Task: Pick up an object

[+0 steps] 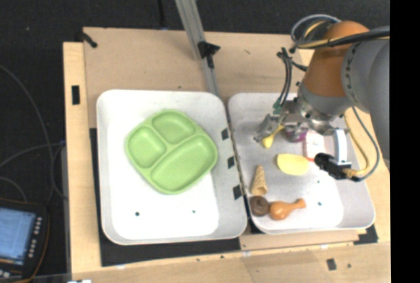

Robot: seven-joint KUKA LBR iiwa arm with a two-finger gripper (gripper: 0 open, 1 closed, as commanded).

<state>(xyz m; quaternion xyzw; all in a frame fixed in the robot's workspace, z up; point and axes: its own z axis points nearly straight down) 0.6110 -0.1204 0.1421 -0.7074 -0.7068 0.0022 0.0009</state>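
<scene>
My gripper (270,130) hangs low over the upper left part of the right bin (244,111). A small yellow piece (268,141) lies right at its tip; whether it is gripped is unclear. Just to the right, a purple item (297,134) and a white and red item (315,142) are partly hidden under the wrist. Further toward the front lie a yellow lemon-like object (291,164), a tan ice cream cone (259,179), a brown doughnut (259,205) and an orange-brown gourd shape (286,208).
A green divided plate (172,151) sits in the left bin (111,209). A metal pole (190,19) slants up from between the bins. Cables loop around the wrist on the right, near a black part (329,167).
</scene>
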